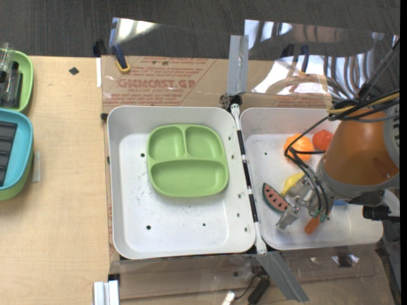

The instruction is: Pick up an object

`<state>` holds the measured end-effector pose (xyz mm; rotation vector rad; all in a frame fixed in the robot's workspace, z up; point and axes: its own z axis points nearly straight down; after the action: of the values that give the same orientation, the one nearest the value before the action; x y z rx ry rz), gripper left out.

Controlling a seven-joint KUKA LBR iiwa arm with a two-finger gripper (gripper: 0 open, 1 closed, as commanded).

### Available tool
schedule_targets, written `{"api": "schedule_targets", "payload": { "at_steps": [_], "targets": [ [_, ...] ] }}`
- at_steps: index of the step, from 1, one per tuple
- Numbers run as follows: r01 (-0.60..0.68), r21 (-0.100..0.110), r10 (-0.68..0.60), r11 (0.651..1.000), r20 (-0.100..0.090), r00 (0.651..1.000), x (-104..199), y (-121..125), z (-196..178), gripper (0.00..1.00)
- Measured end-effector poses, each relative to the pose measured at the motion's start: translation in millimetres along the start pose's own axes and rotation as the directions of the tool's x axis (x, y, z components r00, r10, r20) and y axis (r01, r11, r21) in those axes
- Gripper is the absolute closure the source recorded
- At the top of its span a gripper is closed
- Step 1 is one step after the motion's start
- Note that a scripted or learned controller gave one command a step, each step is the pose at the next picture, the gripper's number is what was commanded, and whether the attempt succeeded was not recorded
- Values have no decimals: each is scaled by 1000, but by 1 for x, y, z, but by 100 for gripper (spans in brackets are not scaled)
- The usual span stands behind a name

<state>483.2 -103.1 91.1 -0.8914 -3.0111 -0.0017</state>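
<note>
red print on the cardboard sheet [168, 75] behind the bins reads roughly "gigacast" (the rest is too faint). the left bin [121, 189] holds a smooth green divided plate [187, 159] with three compartments. in the right bin [267, 227] the gripper [294, 216] hangs low; i cannot tell how it is set. a watermelon slice [275, 197] lies just left of it, a yellow piece [292, 182] above, an orange piece [311, 225] beside it, an orange fruit [304, 143] and a red one [322, 138] farther back, partly hidden by black cables [305, 151].

A robotics lab: wooden bench [63, 221], two white bins [121, 170], taped cardboard [165, 81].
</note>
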Motion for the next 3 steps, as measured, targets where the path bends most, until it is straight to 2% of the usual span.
{"api": "schedule_targets", "payload": {
  "at_steps": [1, 2, 3],
  "targets": [
    [-6, -2, 6, 1000, 2, 1000, -1, 0, -9, 100],
    [-245, 0, 245, 969, 2, 969, -9, 17, -15, 100],
    [-508, 0, 508, 861, 3, 861, 57, 121, -100, 100]
  ]
}}
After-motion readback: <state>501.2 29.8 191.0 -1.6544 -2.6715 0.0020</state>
